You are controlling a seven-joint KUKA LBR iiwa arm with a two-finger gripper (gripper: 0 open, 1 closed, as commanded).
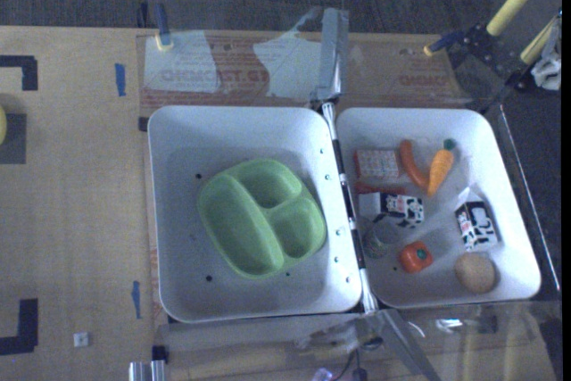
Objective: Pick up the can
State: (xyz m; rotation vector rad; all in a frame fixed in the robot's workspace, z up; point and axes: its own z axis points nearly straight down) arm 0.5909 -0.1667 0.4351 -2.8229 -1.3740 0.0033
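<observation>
Two bins [169, 281], one green tray [260, 217]

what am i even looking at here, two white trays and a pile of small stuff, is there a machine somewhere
This is a robot workbench, seen from one camera fixed above it and looking down at a slant. A robot arm with a two-finger gripper normally reaches in from the right, and its job here is to pick up a can.

Two shallow white bins sit side by side. The left bin holds a green divided plate. The right bin holds small things: a toy carrot, an orange-red piece beside it, a small printed box, two black-and-white cartons, a tomato-like toy, a tan ball, and a greyish round thing, probably the can.
</observation>
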